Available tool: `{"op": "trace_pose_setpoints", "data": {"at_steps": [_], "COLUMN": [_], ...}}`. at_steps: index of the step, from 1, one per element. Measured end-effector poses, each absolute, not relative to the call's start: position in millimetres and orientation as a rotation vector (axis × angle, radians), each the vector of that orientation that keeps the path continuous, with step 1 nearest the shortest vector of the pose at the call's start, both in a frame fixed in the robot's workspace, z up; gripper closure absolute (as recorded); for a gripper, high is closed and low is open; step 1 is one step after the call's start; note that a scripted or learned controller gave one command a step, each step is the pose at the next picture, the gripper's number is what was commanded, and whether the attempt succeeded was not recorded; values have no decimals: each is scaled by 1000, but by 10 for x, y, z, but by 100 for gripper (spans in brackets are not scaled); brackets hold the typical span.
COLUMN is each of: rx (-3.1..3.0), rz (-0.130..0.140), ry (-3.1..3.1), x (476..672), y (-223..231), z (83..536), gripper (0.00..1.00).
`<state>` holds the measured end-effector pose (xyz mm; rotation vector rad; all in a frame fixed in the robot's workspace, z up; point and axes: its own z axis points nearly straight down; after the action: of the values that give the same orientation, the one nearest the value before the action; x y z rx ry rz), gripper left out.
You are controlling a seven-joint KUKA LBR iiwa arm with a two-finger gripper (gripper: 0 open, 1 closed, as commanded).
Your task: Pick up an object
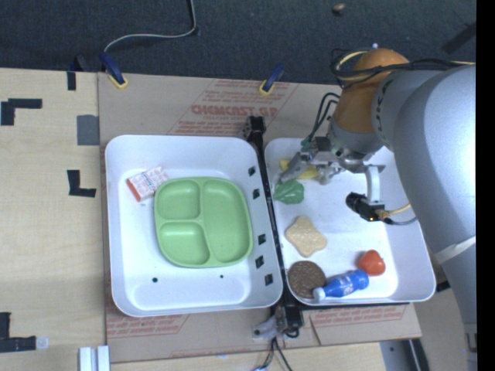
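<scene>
As seen from above at a slant: green object (pixel 291 192), lying at about 10 o'clock on the floor of the right bin (pixel 418 283), close to the wall shared with the left bin (pixel 116 230). At 1 o'clock from the green object, just beside it, gripper (pixel 313 165), low over a yellow object (pixel 297 164); spread or pressed together, impossible to tell; nothing visibly pinched. At 5 o'clock from the green object, tan waffle-like piece (pixel 306 236). Farther along 6 o'clock, brown round disc (pixel 306 277), touching a blue bottle (pixel 343 284) laid on its side. Red object (pixel 372 262) just beside the bottle's cap end, at 5 o'clock in the bin. Across the shared wall, green divided plate (pixel 204 221) at centre of the left bin, with red-and-white packet (pixel 146 182) at its 10 o'clock.
</scene>
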<state>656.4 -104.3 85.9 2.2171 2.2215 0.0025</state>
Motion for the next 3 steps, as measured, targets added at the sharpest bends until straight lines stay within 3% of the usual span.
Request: {"op": "trace_pose_setpoints", "data": {"at_steps": [1, 2, 3], "rx": [2222, 2230, 2229], "rz": [-6, -25, -25], "ry": [2223, 2234, 2234], "x": [6678, 6646, 6646], "y": [-980, -987, -986], "z": [848, 931, 931], "gripper": [0, 100, 0]}}
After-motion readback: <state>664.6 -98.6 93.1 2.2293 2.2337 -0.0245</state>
